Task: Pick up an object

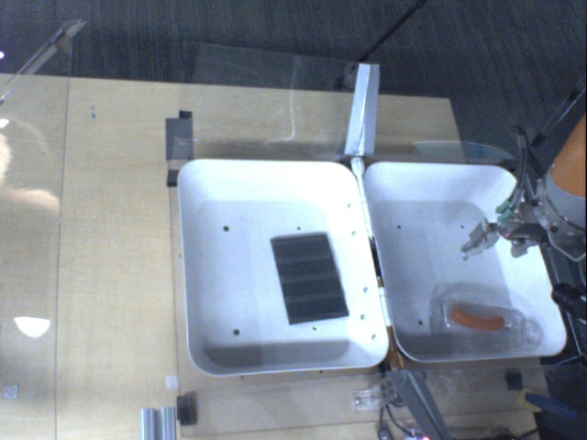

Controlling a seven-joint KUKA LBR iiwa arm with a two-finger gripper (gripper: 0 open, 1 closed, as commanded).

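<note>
Resting on a pale wooden bench, two white bins (dark carpet behind)

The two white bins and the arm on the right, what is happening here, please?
A grey robot arm with an orange band reaches in from the right, and its gripper is over the right bin. Nothing is visibly held. A clear, transparent object with an orange piece inside lies near the front of that bin, apart from the gripper. The left bin holds a dark ribbed rectangular pad, lying flat near its middle.
</note>
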